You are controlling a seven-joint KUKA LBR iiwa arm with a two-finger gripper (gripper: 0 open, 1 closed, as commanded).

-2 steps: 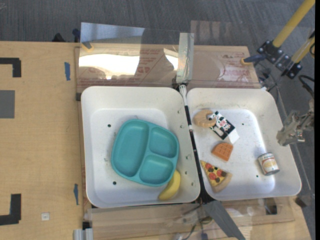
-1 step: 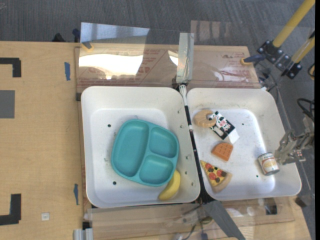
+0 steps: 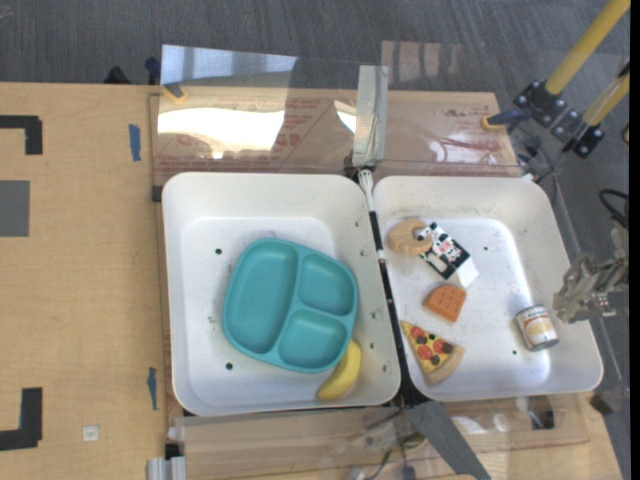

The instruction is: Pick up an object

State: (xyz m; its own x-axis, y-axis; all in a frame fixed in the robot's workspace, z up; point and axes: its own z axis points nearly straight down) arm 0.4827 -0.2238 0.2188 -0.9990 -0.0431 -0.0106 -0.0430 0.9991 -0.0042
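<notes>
Objects, seven: one plate [image 3: 288, 305], one banana [image 3: 342, 373] touching its lower right edge; right of the plate, one cookie [image 3: 404, 236], one checkered block [image 3: 444, 251], one waffle [image 3: 445, 302], one pizza slice [image 3: 432, 350], one can [image 3: 537, 327]. Farthest right of the plate hang the jaws, released or clenched I cannot tell.

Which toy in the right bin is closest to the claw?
The small can, lying by the right bin's right side, just left of the claw. The waffle, pizza slice and cow toy sit farther left.
</notes>
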